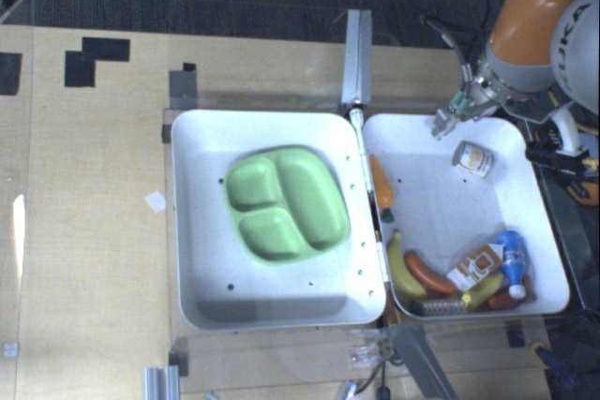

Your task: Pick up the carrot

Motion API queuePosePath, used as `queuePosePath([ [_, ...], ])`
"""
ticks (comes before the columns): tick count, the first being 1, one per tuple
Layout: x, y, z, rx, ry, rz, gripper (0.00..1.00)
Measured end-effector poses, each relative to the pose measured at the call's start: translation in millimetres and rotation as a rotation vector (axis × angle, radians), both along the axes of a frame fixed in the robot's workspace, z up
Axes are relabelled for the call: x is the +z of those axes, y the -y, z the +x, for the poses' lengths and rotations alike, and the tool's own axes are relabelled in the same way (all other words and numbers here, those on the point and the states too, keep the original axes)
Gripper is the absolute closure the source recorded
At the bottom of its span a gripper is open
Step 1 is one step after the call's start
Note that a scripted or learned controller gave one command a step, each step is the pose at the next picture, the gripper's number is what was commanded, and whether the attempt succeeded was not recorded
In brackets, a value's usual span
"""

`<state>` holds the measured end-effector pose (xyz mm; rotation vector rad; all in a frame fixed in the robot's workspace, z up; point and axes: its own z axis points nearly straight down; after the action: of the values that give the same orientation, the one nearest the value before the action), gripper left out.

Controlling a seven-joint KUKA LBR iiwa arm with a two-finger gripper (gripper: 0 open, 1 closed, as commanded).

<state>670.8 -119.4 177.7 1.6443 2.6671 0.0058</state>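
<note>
Two bins: left point(192, 201) holds a green tray point(286, 201); right point(539, 201) holds the carrot point(381, 185); pincer point(448, 119) state unclear.

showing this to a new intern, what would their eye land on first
Probably the green divided plate, alone in the left bin. Next, the arm's orange band at upper right, above the gripper at the right bin's far edge. The carrot lies against that bin's left wall.

Carrot point(380, 184): orange, slim, lying lengthwise against right bin's left wall, near upper end, untouched
</note>
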Motion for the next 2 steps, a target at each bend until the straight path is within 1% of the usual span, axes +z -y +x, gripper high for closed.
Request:
queuePosePath([
  [1,54.3,61.5,-0.7,0.352,0.002,-0.005,1.00],
  [2,114.5,85.7,-10.6,0.190,0.001,-0.004,1.00],
])
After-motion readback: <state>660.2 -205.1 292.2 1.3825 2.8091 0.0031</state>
